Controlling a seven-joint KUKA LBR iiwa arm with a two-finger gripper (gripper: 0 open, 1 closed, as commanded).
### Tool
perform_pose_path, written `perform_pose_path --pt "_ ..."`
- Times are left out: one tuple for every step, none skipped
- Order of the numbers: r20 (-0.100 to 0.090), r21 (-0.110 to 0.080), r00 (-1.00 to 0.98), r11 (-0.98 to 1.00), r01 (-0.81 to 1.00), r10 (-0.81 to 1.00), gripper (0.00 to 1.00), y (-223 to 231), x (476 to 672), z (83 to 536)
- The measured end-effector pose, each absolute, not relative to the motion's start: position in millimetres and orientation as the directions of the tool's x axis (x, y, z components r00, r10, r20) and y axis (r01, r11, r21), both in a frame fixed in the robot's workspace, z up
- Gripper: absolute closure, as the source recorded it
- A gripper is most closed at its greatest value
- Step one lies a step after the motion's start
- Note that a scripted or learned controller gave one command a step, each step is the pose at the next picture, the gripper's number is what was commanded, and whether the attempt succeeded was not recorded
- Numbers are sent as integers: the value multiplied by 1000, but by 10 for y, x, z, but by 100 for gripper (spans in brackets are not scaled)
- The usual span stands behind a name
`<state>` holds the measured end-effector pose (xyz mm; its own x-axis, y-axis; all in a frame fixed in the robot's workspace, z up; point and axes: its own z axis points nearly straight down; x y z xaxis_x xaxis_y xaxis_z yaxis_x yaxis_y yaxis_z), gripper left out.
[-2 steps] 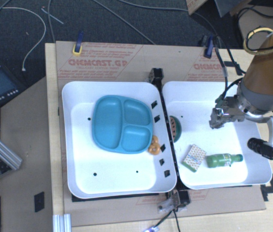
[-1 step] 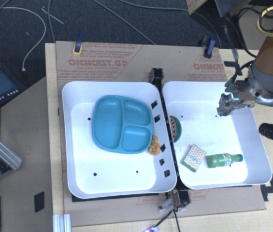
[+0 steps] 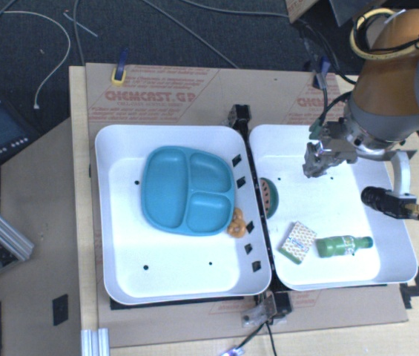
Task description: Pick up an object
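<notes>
Two bins on the table, and the hand [image 3: 319,162] hovers over the right bin [image 3: 394,269] above the bottle [image 3: 342,245] and packet [image 3: 297,242], can't tell its grip.

Green bottle [image 3: 343,245] lies flat beside a small box [image 3: 297,242] (possibly patterned), right bin [image 3: 387,273].

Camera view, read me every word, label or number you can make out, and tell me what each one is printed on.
"CHEMCAST GP", red and faint, on the protective sheet over the bench; it repeats at right, partly cut off.
Green bottle label: too small to read.
Small packet: print too blurred to read.
</notes>
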<state>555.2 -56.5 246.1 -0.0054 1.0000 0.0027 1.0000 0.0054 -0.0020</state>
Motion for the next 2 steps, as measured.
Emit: perform_pose_path --pt "1 1 -5 5 1000 1000 100 -111 5636 2459" --pt "3 -3 -5 5 1000 1000 100 415 5546 2387"
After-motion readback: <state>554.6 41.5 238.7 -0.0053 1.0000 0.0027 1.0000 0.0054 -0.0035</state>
